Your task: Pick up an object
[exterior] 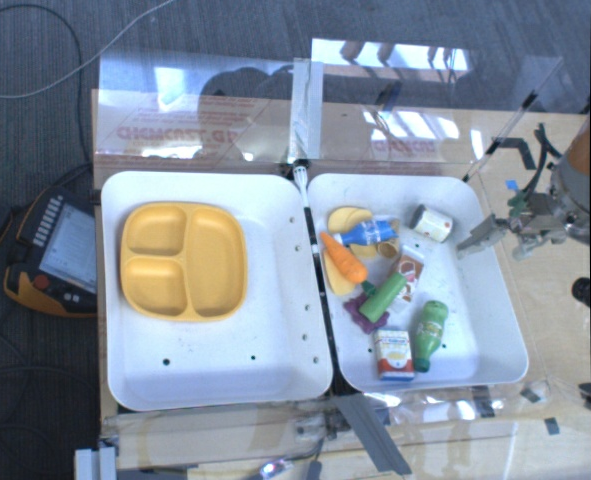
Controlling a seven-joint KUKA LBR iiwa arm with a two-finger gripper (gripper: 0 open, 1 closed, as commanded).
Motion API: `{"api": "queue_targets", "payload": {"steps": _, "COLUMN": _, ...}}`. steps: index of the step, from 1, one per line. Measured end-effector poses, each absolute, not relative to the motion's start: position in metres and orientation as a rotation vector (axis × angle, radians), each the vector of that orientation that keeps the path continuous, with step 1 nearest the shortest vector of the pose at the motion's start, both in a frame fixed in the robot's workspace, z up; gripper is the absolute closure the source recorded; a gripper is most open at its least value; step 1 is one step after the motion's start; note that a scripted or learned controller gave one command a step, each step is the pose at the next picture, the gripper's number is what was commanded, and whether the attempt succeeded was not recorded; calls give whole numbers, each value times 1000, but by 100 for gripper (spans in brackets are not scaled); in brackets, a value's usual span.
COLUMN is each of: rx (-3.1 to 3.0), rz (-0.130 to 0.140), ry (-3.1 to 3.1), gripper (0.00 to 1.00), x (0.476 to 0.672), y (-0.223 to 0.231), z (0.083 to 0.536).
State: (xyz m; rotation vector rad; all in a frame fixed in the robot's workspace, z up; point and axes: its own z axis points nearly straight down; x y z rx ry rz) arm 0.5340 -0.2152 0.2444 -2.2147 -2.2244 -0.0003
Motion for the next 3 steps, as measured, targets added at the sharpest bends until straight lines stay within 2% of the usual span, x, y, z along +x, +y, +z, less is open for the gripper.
{"api": "queue_targets", "payload": {"steps": 1, "rx": -2215, "rz": 0, "ry": -2224, "gripper": 0, "x": 534, "y": -215, "z": 244}}
{"api": "queue_targets", "payload": {"steps": 2, "rx": -2314, "rz": 8, "ry": -2125, "gripper": 0, "x": 548, "y": -223, "z": 167}}
{"api": "queue_targets", "payload": {"steps": 3, "rx": -2389, "rz": -9, "ry": -2056, "gripper": 0, "x": 490, "y": -168, "z": 90}}
